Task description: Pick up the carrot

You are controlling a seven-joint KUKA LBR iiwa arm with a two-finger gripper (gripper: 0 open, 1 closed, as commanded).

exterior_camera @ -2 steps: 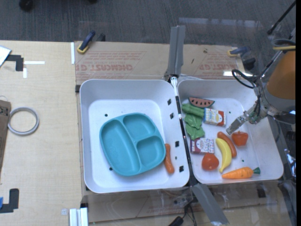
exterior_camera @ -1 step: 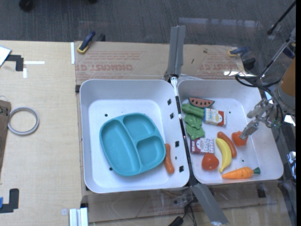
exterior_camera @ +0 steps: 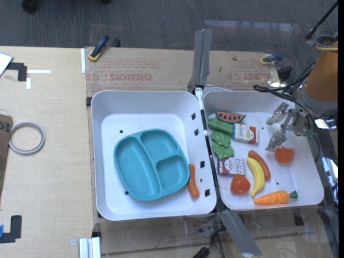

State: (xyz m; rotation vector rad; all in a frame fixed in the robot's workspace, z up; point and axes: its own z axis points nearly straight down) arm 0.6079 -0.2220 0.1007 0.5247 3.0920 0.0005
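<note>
Carrot (exterior_camera: 274,198) lies at the near edge of the right bin (exterior_camera: 317,190), orange body w/ green top pointing right, roughly horizontal, just right of the banana's lower tip. Nothing touches it from above.

Camera view, right bin: tool (exterior_camera: 280,129) hangs over the bin's right-middle, fingers (exterior_camera: 277,138) spread apart, nothing between them. It sits just above a red tomato (exterior_camera: 284,155), well apart from the carrot. Grey arm w/ orange band (exterior_camera: 325,77) comes in from the right edge.

Other stuff in the right bin: watermelon slice (exterior_camera: 230,116) at the far side, green leafy piece (exterior_camera: 221,137) along the left wall, small juice carton (exterior_camera: 245,134) beside it, a second dark-red carton (exterior_camera: 232,166) lower down, a sausage (exterior_camera: 259,163) next to the yellow banana (exterior_camera: 256,175), and a second tomato (exterior_camera: 239,184) touching the banana's left.

Left bin (exterior_camera: 102,144): teal divided plate (exterior_camera: 150,164) lies flat in the middle, tilted diagonally. An orange sausage-like piece (exterior_camera: 192,180) sits just right of the plate by the bin wall.

Counter (exterior_camera: 43,90) to the left carries a tape roll (exterior_camera: 24,137). Cardboard (exterior_camera: 140,69) lies behind both bins.
</note>
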